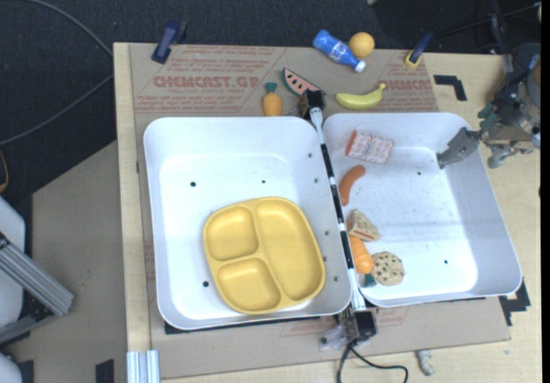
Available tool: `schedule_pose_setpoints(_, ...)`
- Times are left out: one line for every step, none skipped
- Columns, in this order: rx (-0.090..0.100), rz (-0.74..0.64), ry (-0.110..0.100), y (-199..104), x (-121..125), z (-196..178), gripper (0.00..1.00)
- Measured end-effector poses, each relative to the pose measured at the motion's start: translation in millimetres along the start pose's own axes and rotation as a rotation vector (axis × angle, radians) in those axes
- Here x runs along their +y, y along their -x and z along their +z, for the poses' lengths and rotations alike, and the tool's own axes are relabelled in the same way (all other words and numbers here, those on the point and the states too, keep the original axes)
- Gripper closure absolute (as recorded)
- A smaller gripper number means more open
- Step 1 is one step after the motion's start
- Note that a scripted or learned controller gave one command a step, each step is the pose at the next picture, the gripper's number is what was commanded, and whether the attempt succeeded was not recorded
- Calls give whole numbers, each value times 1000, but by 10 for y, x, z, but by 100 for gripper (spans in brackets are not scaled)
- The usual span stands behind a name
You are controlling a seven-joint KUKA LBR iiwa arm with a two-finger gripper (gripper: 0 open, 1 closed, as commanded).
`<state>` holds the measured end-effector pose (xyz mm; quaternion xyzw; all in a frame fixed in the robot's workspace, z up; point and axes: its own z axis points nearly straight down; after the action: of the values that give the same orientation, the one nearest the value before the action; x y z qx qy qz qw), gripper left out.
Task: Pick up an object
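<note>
At the right edge of the right bin (481, 201), the hand (481, 145) hangs over the bin's upper right rim, with one dark finger (454, 150) angled down and leftward toward the bin floor; whether it is open or closed cannot be told, and nothing is seen between its fingers. Inside that bin, along its left wall, lie several toy foods: a pink-and-white wrapped packet (369, 147) nearest the top, an orange sausage (349, 183) just below it, then a sandwich wedge (362, 225), a carrot (361, 258) beneath that, and a chocolate-chip cookie (388, 268) just beside the carrot, toward the bin's bottom. All of these sit well apart from the hand.

Left of that bin, touching it along a shared edge, the left bin (172, 158) holds a yellow divided plate (262, 252) with three compartments, resting in its lower half.

Above the right bin, on the cardboard-covered desk (215, 81), lie a banana (360, 98), a blue bottle (338, 49) and an orange (362, 44) just beside it. Further left on the desk are a watermelon slice (296, 81) and a small orange toy fruit with a green top (272, 102). Blue clamps (168, 41) grip the desk's top edge.
</note>
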<state>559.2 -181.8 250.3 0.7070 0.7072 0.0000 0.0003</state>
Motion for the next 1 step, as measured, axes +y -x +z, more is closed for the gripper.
schedule_pose_setpoints(3,-1,-4,-670,379,1199,0)
